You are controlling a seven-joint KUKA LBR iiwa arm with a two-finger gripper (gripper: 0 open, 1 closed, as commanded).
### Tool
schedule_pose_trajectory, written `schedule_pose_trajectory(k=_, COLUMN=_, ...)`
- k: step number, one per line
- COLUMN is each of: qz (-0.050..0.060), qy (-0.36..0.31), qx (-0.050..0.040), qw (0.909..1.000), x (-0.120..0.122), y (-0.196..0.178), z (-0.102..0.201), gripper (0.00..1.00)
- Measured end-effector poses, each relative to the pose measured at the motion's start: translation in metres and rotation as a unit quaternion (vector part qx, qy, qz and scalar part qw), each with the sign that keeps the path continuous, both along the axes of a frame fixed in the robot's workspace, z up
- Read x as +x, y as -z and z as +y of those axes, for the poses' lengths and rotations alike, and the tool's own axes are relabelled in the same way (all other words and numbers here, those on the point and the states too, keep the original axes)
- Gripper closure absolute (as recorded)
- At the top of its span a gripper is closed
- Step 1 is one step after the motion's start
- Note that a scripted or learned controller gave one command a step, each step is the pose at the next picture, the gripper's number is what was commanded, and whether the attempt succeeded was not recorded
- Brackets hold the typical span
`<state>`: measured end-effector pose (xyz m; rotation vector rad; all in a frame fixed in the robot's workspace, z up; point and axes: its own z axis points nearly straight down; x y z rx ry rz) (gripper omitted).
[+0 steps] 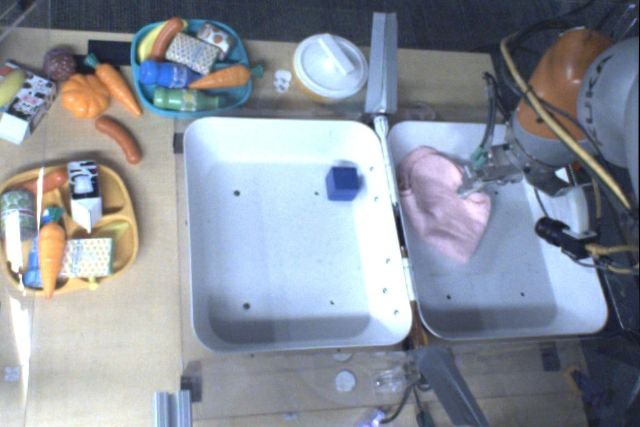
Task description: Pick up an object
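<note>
A pink cloth (438,203) lies crumpled in the left half of the right bin (520,300). The gripper (477,177) is low in that bin, at the cloth's upper right edge and touching or nearly touching it. The grey arm with its orange band (565,75) comes in from the right, above the bin's far right corner. A small blue cube (343,182) rests alone in the left bin (270,305), near its upper right corner.
A white lidded bowl (330,65) stands behind the bins. On the bench at left sit a blue bowl (190,65) and a yellow plate (70,230), both filled with toy food. Loose toy vegetables (100,95) lie there too. Cables (575,245) hang over the right bin's right side.
</note>
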<state>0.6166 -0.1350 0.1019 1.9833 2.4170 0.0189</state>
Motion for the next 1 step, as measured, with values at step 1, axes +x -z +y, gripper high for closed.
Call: schedule_pose_trajectory(k=1, qz=0.007, qy=0.000, qx=0.0001, qw=1.0000, x=0.0242, y=-0.0976, z=0.0858, gripper=1.00)
